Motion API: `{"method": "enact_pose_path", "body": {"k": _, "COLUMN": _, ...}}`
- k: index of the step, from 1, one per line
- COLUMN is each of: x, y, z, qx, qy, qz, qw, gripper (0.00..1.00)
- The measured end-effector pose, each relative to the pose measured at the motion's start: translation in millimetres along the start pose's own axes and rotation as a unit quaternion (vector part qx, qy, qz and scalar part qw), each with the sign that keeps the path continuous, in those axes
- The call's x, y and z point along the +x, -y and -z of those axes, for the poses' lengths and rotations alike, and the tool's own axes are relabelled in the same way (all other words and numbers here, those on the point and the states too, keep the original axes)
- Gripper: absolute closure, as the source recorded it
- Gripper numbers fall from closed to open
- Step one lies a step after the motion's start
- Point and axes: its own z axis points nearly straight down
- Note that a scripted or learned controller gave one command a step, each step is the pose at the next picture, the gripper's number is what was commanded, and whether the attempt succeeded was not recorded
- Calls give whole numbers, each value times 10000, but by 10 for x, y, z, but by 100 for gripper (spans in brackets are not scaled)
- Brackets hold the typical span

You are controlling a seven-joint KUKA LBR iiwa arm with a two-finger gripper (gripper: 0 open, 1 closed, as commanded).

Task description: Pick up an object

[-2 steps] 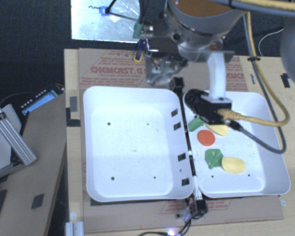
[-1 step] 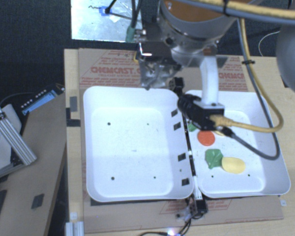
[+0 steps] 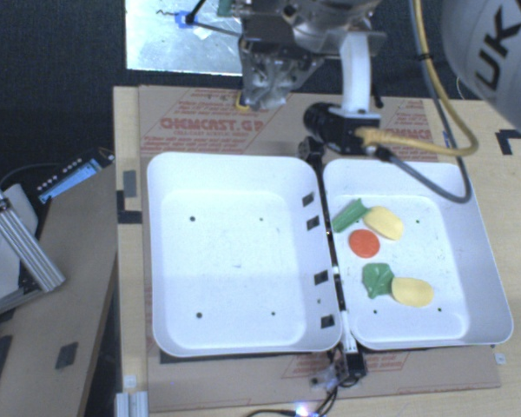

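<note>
Several small items lie in the right bin [image 3: 469,259]: a long green piece [image 3: 348,215], a yellow lump [image 3: 384,222], an orange-red disc [image 3: 364,243], a leafy green piece [image 3: 378,279] and a second yellow lump [image 3: 412,291]. My gripper [image 3: 265,85] hangs high over the cardboard behind the left bin [image 3: 226,259], well away from those items. A small yellow spot [image 3: 243,103] shows at its lower tip; what it is cannot be made out.
A row of black clips [image 3: 319,250] marks the shared rim between the two bins. Brown cardboard [image 3: 200,124] lies under both bins. A metal frame [image 3: 17,241] stands off the bench at the left, and a shiny plate [image 3: 169,24] lies at the back.
</note>
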Motion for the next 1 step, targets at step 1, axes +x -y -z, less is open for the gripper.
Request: {"method": "enact_pose_path", "body": {"k": 1, "x": -2, "y": -497, "z": -9, "qx": 10, "qy": 7, "qz": 2, "qw": 10000, "gripper": 100}}
